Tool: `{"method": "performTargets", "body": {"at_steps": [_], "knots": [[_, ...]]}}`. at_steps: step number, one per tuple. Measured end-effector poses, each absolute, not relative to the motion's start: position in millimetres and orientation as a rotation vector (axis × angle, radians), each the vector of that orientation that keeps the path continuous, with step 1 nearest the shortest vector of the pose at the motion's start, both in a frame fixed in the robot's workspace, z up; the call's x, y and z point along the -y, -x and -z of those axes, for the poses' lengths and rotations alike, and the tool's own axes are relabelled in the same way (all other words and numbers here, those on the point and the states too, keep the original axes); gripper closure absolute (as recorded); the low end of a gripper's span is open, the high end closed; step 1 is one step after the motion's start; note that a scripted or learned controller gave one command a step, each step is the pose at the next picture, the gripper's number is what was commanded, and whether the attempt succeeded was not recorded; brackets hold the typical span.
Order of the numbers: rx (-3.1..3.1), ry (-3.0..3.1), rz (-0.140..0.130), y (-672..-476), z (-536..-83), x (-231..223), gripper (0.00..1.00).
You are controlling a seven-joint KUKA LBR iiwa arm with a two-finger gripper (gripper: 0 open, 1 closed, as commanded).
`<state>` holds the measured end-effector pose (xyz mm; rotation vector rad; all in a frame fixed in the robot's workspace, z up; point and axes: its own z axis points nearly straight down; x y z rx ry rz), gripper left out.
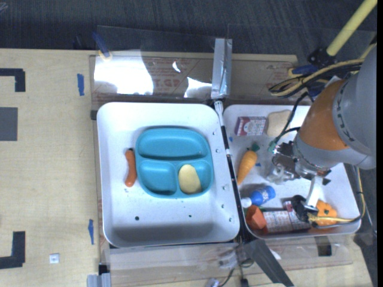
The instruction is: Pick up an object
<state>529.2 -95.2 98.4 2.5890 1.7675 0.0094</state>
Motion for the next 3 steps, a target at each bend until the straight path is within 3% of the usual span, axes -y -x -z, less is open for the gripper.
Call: {"method": "performTargets", "body": {"at_steps": [1,2,3], "knots": [[-2.065,-2.365,-0.001,-553.1,-122,140,1.00],[-2.067,-2.365,0.001,-552.8,-121,139,0.00],[-2.099,-2.331,-0.004,-517.7,-87,97,0.00]]}}
